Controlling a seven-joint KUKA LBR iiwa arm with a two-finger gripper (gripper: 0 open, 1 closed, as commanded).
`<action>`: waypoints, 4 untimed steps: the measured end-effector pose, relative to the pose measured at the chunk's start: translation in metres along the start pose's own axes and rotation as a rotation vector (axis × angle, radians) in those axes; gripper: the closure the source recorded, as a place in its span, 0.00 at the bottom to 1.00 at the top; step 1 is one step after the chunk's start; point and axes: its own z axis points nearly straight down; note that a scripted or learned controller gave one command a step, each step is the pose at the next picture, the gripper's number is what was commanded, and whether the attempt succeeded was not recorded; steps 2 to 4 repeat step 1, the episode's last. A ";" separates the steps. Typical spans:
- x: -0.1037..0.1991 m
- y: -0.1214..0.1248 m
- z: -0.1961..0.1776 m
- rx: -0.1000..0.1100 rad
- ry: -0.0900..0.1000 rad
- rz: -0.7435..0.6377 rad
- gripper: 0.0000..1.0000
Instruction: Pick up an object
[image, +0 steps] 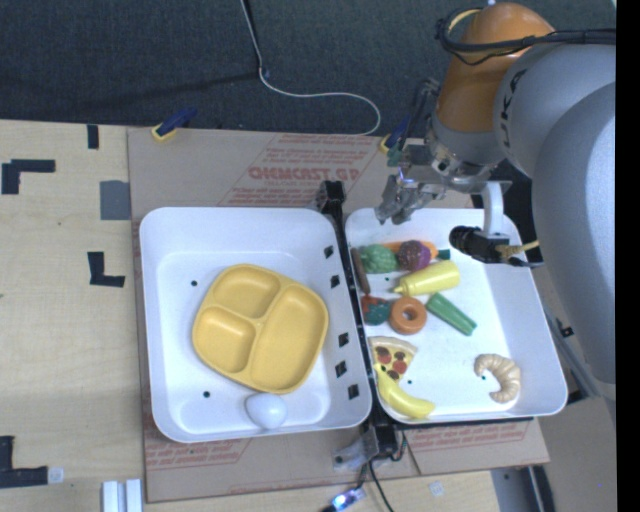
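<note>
The claw hangs over the right bin's far edge — whether its fingers are parted I cannot tell — just behind the purple toy, probably light, hard, slippery plastic — best pinched across its middle.

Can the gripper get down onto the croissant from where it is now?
Probably yes. The croissant lies alone in the right bin's near corner, nothing on it or against it. The gripper hangs over the far edge, so it must cross the bin.
</note>
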 end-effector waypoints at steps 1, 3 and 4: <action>-0.011 0.002 -0.006 0.000 -0.001 0.002 1.00; -0.011 0.002 -0.006 0.000 -0.001 0.002 1.00; -0.011 0.002 -0.006 0.000 -0.001 0.002 1.00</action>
